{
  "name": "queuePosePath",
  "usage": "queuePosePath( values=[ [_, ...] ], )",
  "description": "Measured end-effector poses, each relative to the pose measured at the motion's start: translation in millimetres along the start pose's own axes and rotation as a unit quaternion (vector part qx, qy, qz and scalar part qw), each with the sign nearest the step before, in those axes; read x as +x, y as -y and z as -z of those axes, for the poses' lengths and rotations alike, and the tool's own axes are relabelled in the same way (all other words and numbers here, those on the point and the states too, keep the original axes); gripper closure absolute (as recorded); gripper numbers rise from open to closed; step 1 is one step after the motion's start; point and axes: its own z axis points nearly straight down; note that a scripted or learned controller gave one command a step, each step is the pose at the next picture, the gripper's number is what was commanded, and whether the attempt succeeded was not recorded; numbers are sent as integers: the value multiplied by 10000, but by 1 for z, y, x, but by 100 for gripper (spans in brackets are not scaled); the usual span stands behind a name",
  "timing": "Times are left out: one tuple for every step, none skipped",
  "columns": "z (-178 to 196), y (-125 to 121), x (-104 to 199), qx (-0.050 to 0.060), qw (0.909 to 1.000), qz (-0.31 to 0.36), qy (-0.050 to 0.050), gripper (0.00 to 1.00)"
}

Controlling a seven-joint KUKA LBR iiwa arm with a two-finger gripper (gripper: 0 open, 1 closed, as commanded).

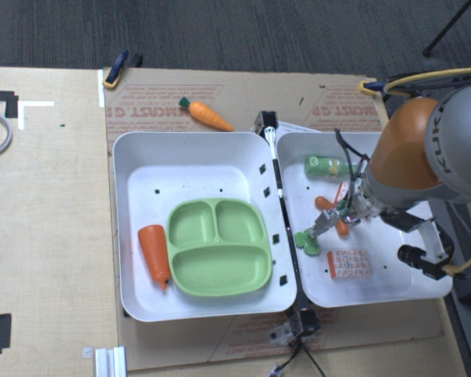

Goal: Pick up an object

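In the right bin (392, 285) lie a few small things. A little orange piece (326, 203) sits near the middle of the bin, and the gripper (339, 218) is right by it, low over the bin floor. The gripper is partly hidden by the arm, so I cannot tell how it stands or if it has anything in it. Just left and a bit nearer is a small green thing (306, 242), close to the bin's left wall. A flat white packet with red print (348, 263) lies nearer still. At the far side of this bin rests a green bottle (326, 166), lying on its side.

The arm (424, 151), grey with an orange band, comes in from the right, above the right bin.

The left bin (133, 210) holds a green plate (219, 247) with three parts. An orange carrot toy (154, 253) lies just left of the plate. Another carrot (206, 114), with a green top, lies on the cardboard (243, 96) beyond the bins.
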Motion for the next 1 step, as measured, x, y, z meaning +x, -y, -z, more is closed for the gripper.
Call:
queuePosePath(
  values=[
    [10, -1, 0, -10, 10000, -11, 2, 100]
  ],
)
